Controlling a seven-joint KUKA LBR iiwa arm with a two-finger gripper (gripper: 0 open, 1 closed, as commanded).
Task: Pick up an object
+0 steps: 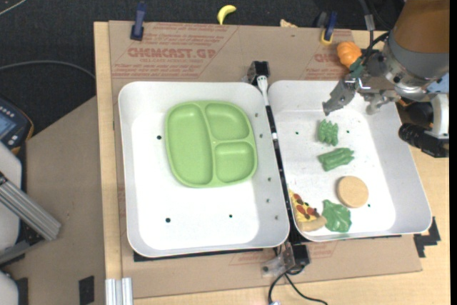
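Toy greens (328,131) lay in right bin (400,175), just below gripper (350,100), jaws spread, pinching nothing. Probably light, rubbery, knobbly, unlikely to slip; best gripped across narrow middle. Beyond, green piece (335,158), round cookie (352,191).

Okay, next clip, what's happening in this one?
A robot arm reaches in from the right, and its gripper is over the top of the right bin, open with nothing between its fingers. Below it in that bin lie two green toys, a tan round cookie, another green piece and a pizza slice. The left bin holds a green divided plate. Nothing has been picked up yet.
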